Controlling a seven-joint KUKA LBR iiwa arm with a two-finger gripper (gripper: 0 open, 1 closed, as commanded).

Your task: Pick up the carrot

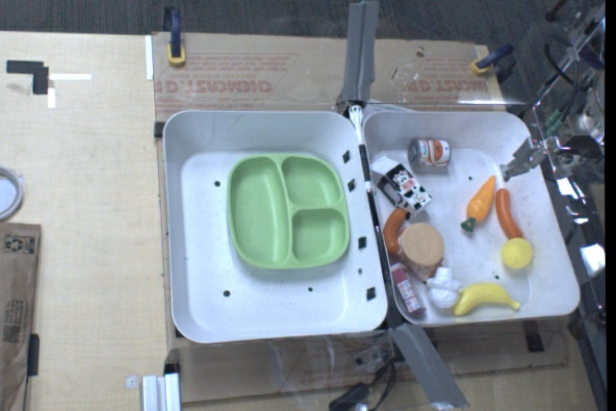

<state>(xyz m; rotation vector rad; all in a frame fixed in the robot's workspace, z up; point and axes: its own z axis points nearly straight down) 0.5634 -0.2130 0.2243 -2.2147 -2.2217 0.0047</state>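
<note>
The carrot (480,200) is orange with a green stem end. It lies tilted in the right bin (549,298), right of centre, stem end toward the front. Just to its right lies a longer orange-red piece (507,215). My gripper (525,161) hangs over the right bin's far right corner, above and to the right of the carrot and apart from it. Nothing shows in its grasp. The arm behind it is partly cut off by the view's edge.
Also in the right bin are a can (429,152), a black-and-white carton (404,187), a round tan disc (422,245), a lemon (517,252), a banana (486,299) and a red packet (409,291). The left bin (192,207) holds a green divided plate (288,209).
</note>
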